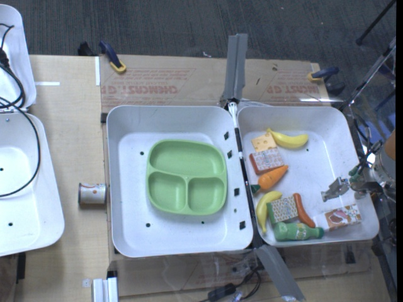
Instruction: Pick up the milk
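Lying flat, milk carton (343, 218), long axis left-right, slightly tilted

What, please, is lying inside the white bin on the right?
In the right bin lie two bananas, a cheese wedge, a carrot, two small boxes, a sausage, a green bottle and the milk. The gripper hovers above the milk; anything beneath it is hidden.

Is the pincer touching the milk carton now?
Apart. The camera view shows bare bin floor between the pincer and the milk carton lying below it.
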